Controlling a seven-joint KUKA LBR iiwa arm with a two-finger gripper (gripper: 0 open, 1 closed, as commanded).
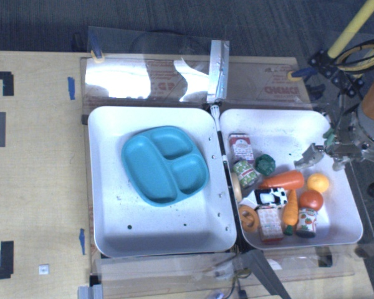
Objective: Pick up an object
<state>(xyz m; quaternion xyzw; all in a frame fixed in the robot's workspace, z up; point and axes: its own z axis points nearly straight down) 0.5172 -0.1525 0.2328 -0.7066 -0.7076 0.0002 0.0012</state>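
A jumble of toy groceries is lying in the right bin [343,229], crowding its left and near part. A long orange carrot [282,180] is stretching sideways across the middle, with a dark green ball [265,164] just beyond it and a small red-labelled carton [241,146] sitting farthest. A yellow-orange fruit [318,183] is resting right of the carrot, a red tomato [310,200] just nearer. A black-and-white cow-patterned piece [272,197] is lying beneath the carrot, a pretzel [247,217] at the near left.
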